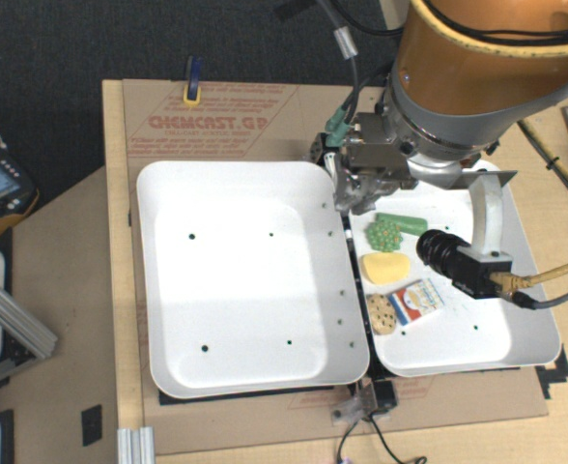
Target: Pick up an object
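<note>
A: Green and knobbly, the toy vegetable with a pale green stalk (393, 229) lies in the right-hand shallow white bin (477, 341), close to its left wall and near the back. It looks like the nearest candidate for a pick.

B: And just in front of it?

A: A soft yellow wedge-shaped piece (385, 267), almost touching it. Further forward lie a small red, white and blue printed packet (420, 301) and a brown speckled cookie-like piece (382, 314).

B: Where is the grey two-finger gripper (354, 193)?

A: Over the seam between the bins, just behind and left of the green toy. Whether it is open or closed I cannot tell; the wrist block hides that.

B: So how should the step go?

A: In my judgement, shift right so the toy sits centred, and descend straight, keeping off the bin wall and the yellow wedge.

B: Any hazards?

A: The black cylindrical fitting on a yellow cable (458, 260) lies close by. The left-hand white bin (236, 269) offers nothing to grasp.
</note>
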{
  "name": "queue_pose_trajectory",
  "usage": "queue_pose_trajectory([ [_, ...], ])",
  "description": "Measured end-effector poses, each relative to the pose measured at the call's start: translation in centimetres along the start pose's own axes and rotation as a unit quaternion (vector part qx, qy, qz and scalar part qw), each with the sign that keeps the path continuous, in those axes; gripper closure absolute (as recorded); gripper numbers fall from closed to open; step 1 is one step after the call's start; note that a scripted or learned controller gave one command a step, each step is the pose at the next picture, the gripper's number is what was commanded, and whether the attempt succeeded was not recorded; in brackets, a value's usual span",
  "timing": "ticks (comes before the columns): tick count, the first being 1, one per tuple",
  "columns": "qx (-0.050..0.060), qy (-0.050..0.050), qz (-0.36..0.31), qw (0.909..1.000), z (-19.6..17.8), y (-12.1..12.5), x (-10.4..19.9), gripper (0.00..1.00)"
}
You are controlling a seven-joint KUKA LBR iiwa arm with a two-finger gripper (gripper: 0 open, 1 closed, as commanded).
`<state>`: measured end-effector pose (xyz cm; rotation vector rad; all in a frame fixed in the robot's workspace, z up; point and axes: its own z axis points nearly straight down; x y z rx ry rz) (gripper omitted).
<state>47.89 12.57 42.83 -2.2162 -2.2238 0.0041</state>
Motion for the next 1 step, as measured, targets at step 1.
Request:
queue_pose_trajectory([
  [1,-0.003,0.001,-0.001,1.0,-1.18,0.05,3.5,1.0],
])
